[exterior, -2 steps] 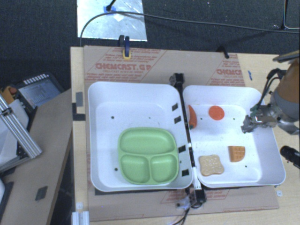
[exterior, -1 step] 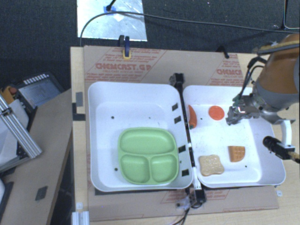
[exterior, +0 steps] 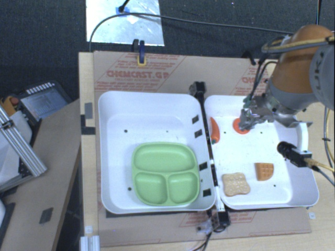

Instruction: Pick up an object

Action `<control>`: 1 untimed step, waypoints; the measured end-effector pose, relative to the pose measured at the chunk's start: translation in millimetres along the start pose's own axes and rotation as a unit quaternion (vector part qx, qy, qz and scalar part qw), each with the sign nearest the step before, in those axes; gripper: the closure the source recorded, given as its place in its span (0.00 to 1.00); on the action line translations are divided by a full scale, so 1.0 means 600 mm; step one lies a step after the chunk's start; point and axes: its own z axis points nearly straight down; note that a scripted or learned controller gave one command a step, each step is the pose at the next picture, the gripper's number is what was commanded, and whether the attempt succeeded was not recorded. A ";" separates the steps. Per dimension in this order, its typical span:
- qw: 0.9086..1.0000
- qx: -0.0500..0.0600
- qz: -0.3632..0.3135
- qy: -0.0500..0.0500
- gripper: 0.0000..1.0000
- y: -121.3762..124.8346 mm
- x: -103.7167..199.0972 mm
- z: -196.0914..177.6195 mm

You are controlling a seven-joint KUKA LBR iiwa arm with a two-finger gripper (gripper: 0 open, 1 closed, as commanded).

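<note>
Where my arm (exterior: 302, 75) reaches in from the right, grey with its orange band, my gripper (exterior: 250, 117) hangs low over the far part of the right bin (exterior: 308, 191). Whether it is wide or narrow I cannot tell, since the wrist covers it from this slant. Just beneath its tip lies a small red-orange round piece (exterior: 239, 127) on the bin floor, partly covered by the gripper. Whether the two touch, or whether the piece is gripped, I cannot tell. To the left of that piece, close along the bin's left wall, lies a slim orange-red carrot-shaped thing (exterior: 214, 130), running lengthwise from far to near. Nearer in the same bin, well apart from my gripper, an orange waffle square (exterior: 264, 171) lies flat. Just to its left and a little nearer is a pale tan cracker (exterior: 235, 184) with wavy edges, the two near each other but apart. The left bin (exterior: 112, 140) sits right beside the right one, a dark strip running between their walls. In its near half rests a light green plate (exterior: 166, 172) with three compartments, one long across the far side and two smaller on the near side. Both bins stand on a brown cardboard sheet (exterior: 157, 72) with red lettering
</note>
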 end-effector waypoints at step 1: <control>1.000 0.000 0.001 0.000 1.00 0.037 0.080 0.016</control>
